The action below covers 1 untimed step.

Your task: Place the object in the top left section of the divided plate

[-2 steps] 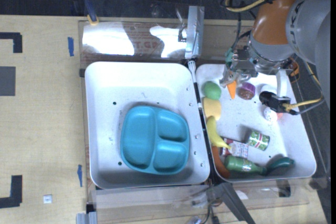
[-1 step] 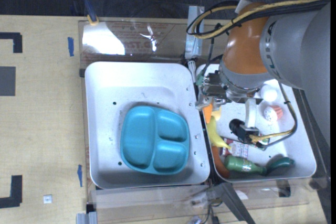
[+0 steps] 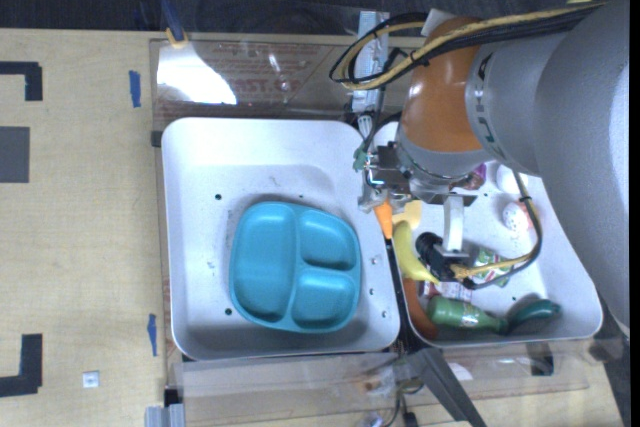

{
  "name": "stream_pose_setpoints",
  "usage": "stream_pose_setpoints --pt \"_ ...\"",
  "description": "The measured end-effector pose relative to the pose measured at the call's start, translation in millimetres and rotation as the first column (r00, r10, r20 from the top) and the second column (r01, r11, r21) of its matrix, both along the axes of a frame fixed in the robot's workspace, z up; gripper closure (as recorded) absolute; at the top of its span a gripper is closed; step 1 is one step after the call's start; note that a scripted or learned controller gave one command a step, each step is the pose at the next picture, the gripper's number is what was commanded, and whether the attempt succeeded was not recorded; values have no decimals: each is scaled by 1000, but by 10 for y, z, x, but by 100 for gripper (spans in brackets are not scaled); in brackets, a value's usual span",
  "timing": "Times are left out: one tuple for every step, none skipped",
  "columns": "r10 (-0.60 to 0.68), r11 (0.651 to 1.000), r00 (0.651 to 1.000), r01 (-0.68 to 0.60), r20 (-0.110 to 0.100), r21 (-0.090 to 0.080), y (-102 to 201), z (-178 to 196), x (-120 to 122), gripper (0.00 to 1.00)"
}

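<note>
Plate, glossy blue, three sections, pincer perhaps over yellow fruit

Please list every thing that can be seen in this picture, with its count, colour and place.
divided plate: 1, blue, in left bin, nothing in its sections
left bin: 1, white, centre of the bench
right bin: 1, white, beside it, under the arm
banana: 1, yellow, right bin near the divider
green object: 1, right bin, front edge
dark green object: 1, beside it
arm: 1, grey with orange band, over right bin
hand: 1, above the banana
</note>
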State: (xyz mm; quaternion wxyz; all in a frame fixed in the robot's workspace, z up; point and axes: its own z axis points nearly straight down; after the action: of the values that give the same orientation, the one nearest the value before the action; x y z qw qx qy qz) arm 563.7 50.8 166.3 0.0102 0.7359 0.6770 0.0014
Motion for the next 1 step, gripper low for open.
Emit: stream_pose_setpoints --pt "24 1000 1000 -24 16 -6 28 -49 2 100"
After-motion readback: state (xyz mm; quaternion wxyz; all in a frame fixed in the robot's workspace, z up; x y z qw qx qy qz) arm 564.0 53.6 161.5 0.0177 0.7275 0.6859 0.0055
